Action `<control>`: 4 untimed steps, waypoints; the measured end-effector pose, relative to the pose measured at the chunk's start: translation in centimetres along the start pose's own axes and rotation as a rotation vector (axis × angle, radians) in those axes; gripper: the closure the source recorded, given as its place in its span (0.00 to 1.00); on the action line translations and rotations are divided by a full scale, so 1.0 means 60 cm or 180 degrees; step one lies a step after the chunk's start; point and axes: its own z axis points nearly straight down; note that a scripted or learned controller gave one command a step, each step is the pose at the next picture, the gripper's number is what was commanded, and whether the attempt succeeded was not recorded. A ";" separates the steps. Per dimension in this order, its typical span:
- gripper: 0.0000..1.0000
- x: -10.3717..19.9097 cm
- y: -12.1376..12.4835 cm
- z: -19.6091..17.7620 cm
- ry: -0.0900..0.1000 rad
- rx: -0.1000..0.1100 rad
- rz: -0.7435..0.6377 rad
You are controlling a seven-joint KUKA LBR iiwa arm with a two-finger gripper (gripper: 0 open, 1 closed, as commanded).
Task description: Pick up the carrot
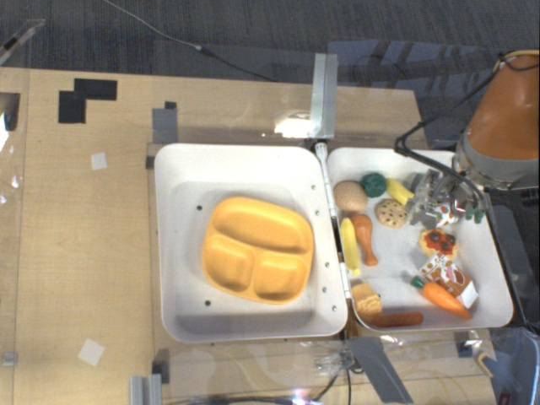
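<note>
Carrot point(445, 298) is seen lying flat near the front right corner of the right bin point(498, 310), green end toward the sausage point(395, 318), touching a small packet point(447, 275). Gripper point(445, 202) is held above the bin's right edge, well apart from the carrot; whether clenched or released cannot be told. Yellow tray point(257, 249) is set in the left bin point(177, 226).
</note>
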 end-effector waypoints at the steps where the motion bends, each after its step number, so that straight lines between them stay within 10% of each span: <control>1: 1.00 0.004 -0.013 0.007 0.0006 0.0004 0.1352; 4: 1.00 -0.064 -0.050 0.013 0.0007 0.0013 0.3661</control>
